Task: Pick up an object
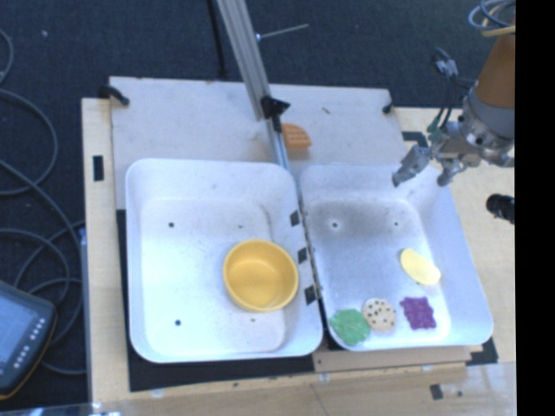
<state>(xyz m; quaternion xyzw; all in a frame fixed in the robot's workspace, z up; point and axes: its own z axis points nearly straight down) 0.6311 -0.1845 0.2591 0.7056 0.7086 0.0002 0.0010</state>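
The wooden bench carries two shallow white plastic bins side by side. The left white bin holds a round yellow bowl, upright, near its right wall. The right white bin holds four small things along its near and right part — a pale yellow oval piece by the right wall, a purple lumpy piece nearer the front, a cream round cookie-like disc with dark spots just beside it, and a green leafy piece touching the disc at the front-left corner. A small orange object lies on the board behind the bins, beside a slanted metal rail.

The grey arm with the orange band reaches in from the right. Its two-finger claw hangs over the back-right rim of the right bin — fingers spread apart, released, nothing between them, touching none of the pieces, well apart from all four.
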